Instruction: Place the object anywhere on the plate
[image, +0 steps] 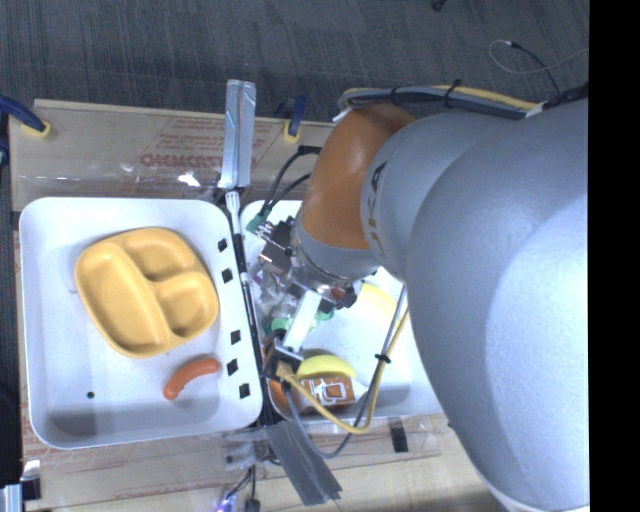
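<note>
sausage (190, 377), orange-red and slightly curved, lies on the floor of the left bin (50, 300), just beside the near edge of the plate (146, 290) but off it; which item counts as the task's object cannot be told for sure. the plate is yellow, with three compartments, and sits in the middle of the left bin, tilted a little in the view. faint red lettering is printed on the clear sheet over the board (190, 145) behind the bins, too washed out to read. the arm (480, 280), grey with an orange band, reaches over the right bin (395, 385) and covers most of it. the gripper (290, 320) hangs low at the left side of that bin, close to the divider with black marks between the bins; how far open it is, and whether it has hold of anything, cannot be told from here. below it lies a yellow round item (325, 368) against something brown with a white mark (335, 393), details unclear. a yellow cable (375, 385) loops down past them.
</note>
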